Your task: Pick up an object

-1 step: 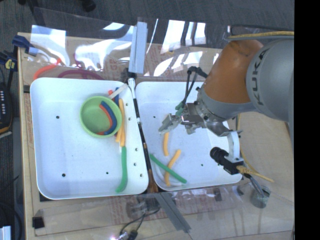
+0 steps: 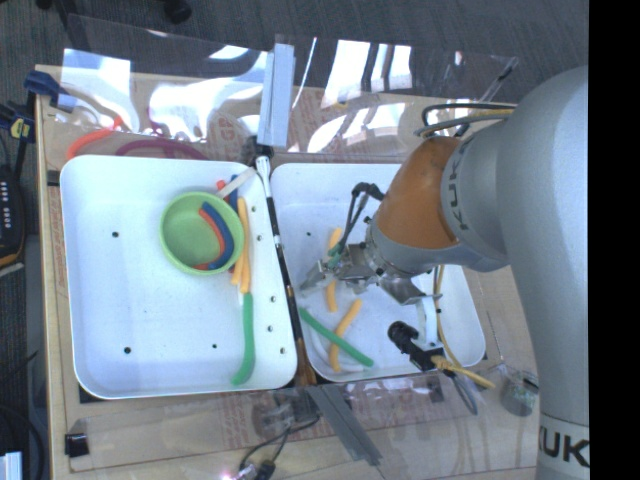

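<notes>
Gripper (image 2: 335, 268) perhaps touching orange stick (image 2: 334, 240)

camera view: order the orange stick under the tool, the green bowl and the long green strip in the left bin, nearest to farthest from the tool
1. Orange stick, right bin, just below the tool.
2. Long green strip, left bin's right edge.
3. Green bowl, left bin, upper middle.

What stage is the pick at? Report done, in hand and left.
Done: the arm has reached into the right bin, and the gripper is low among the orange sticks and the green stick.
In hand: nothing visibly; whether the jaws are open or shut cannot be made out.
Left: a clear grasp and a lift. The green bowl and the long green stick lie in the left bin.
</notes>
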### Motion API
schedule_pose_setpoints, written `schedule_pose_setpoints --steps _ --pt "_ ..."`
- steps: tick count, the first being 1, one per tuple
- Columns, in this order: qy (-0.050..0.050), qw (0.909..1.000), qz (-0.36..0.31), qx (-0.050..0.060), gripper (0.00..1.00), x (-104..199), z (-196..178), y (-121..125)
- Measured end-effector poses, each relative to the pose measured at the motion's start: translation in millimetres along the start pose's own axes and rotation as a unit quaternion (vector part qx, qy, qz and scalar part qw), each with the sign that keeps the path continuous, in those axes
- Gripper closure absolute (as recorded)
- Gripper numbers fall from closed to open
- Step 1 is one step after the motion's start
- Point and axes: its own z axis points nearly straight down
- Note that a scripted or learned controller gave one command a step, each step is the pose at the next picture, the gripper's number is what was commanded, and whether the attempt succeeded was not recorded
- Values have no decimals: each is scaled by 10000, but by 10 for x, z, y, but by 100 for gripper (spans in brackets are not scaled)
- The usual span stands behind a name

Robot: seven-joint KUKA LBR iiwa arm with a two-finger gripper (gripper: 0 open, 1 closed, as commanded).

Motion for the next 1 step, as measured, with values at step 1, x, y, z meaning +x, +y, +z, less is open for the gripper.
schedule_pose_setpoints --steps 1 --pt "-9 10000 -33 3 100 0 -99 2"
